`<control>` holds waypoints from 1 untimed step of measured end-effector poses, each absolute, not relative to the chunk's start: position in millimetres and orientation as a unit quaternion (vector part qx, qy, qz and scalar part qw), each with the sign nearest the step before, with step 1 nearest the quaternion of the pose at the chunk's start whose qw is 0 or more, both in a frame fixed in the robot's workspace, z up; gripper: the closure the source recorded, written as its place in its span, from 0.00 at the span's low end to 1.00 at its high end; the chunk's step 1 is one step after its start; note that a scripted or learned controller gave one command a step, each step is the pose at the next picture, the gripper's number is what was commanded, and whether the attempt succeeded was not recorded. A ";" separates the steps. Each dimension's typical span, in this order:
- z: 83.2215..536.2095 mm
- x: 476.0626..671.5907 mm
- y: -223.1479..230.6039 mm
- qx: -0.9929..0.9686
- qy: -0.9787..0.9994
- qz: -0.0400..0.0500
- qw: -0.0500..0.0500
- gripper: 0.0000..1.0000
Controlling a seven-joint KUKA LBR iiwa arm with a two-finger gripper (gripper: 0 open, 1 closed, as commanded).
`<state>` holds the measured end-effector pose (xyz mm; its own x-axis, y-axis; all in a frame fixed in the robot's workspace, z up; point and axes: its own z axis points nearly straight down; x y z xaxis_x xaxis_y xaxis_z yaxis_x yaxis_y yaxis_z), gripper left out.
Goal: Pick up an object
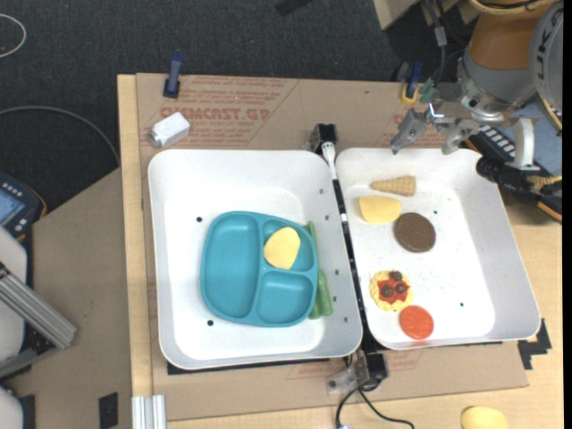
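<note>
Cardboard sheet (223, 105) under bins; blue clamp (172, 74) at far edge; white block (170, 130) near it; black carpet (134, 16) beyond.

One fixed camera, mounted above the bench, looks down at a slant, mid-distance. Both white bins fit in frame: left bin (170, 239), right bin (483, 275). Near bench edge sits at the bottom, dark floor at the top. The arm (509, 43) enters from upper right.
</note>
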<state>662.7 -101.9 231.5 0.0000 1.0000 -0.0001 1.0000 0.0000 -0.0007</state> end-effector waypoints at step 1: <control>318.0 646.7 -134.8 -0.708 -0.706 -0.002 -0.004 0.00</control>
<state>646.7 -134.8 318.0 0.0023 1.0000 -0.0029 1.0000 -0.0023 0.0077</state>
